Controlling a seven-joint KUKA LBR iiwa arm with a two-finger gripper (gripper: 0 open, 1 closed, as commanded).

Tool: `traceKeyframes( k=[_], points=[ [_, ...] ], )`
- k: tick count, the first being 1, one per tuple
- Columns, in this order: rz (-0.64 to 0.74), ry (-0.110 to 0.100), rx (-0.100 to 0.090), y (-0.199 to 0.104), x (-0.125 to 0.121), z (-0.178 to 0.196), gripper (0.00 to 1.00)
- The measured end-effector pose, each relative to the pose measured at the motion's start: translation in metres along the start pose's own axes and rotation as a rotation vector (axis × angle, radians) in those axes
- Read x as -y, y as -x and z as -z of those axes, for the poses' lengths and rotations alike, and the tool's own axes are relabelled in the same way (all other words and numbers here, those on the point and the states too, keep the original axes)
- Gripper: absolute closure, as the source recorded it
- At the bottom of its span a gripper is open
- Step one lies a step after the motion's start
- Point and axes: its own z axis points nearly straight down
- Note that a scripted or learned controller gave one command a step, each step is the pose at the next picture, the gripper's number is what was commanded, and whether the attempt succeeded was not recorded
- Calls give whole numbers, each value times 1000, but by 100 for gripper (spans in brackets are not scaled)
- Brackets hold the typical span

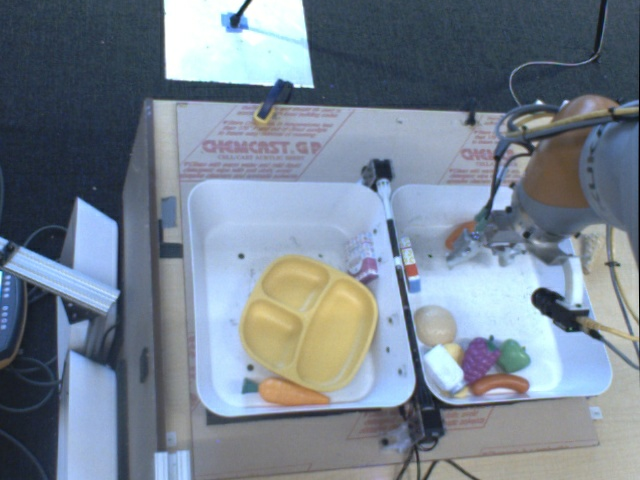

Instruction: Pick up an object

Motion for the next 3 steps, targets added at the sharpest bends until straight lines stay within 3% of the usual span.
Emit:
traceKeyframes(
  k=[1, 2, 3],
  points=[
    [-2, -3, 1, -10, -62, -26, 0],
    [-7, -17, 5, -17, -68, -27, 0],
    [-7, -17, 7, -24, -68, -28, 0]
  ],
)
